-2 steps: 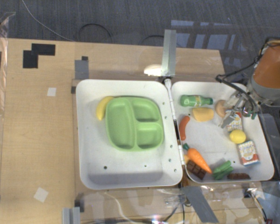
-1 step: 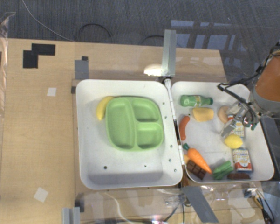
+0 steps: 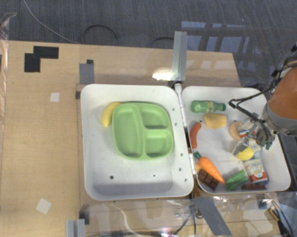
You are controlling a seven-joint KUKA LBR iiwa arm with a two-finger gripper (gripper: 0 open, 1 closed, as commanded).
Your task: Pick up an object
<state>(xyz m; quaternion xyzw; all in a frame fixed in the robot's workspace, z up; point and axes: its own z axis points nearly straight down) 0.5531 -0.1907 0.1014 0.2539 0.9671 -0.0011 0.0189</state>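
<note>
The arm (image 3: 286, 100) comes in from the right edge of the view. Its orange band is seen as a big rounded shape, with a grey ring under it. Black cables run from the band toward the left. The gripper (image 3: 254, 135) hangs down and to the left of the band. It is small and cluttered here, so its state is unclear.

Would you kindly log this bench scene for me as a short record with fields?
left bin: green divided tray, banana tucked against the tray's left edge
right bin: green bottle, sausage, carrot, chocolate bar, juice carton, lemon
gripper: over the right bin's right side, near the lemon
grasp: cannot tell
</note>
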